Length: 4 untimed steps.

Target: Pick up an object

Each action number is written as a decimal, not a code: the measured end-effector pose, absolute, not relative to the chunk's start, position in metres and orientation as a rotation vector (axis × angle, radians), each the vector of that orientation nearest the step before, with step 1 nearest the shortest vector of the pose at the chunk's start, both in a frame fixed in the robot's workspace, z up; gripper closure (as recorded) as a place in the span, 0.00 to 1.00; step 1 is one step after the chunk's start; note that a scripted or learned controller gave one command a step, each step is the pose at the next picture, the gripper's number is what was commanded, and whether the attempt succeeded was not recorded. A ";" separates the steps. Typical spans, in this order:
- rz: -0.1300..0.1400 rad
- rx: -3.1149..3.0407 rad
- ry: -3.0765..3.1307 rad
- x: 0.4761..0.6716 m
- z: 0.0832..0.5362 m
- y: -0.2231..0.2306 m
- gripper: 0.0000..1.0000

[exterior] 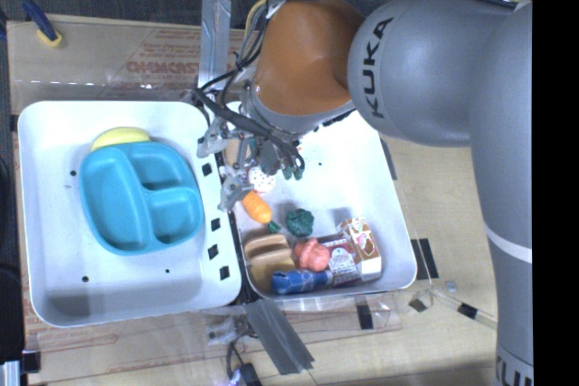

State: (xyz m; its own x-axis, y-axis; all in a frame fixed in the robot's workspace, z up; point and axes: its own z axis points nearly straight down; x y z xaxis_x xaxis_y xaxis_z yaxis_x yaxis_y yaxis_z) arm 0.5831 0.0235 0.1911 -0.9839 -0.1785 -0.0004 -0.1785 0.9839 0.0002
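My gripper (257, 169) hangs over the left part of the right bin (398, 235), just under the orange wrist band. Right below it lie a small white speckled item (263, 181) and an orange carrot (258, 209). Further down the bin hold a dark green piece (299, 220), a hot dog bun (265, 252), a pink toy (312, 254), a blue item (291, 283) and a red and white packet (355, 247). The arm's wrist hides most of the gripper's fingers.
The left bin (36, 221) holds a blue divided tray (142, 196) with a yellow object (120, 136) peeking out behind it. A blue and yellow tool (42, 23) lies on the bench at the far left. The big grey arm covers the right side.
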 end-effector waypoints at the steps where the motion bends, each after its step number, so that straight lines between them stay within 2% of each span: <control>1: -0.001 -0.309 3.123 0.632 0.193 0.042 0.00; 2: -0.001 -0.977 2.986 0.578 0.193 0.000 0.00; 3: 0.000 -1.205 2.897 0.636 0.193 0.017 0.00; 4: 0.001 -1.746 2.612 0.595 0.192 -0.007 0.00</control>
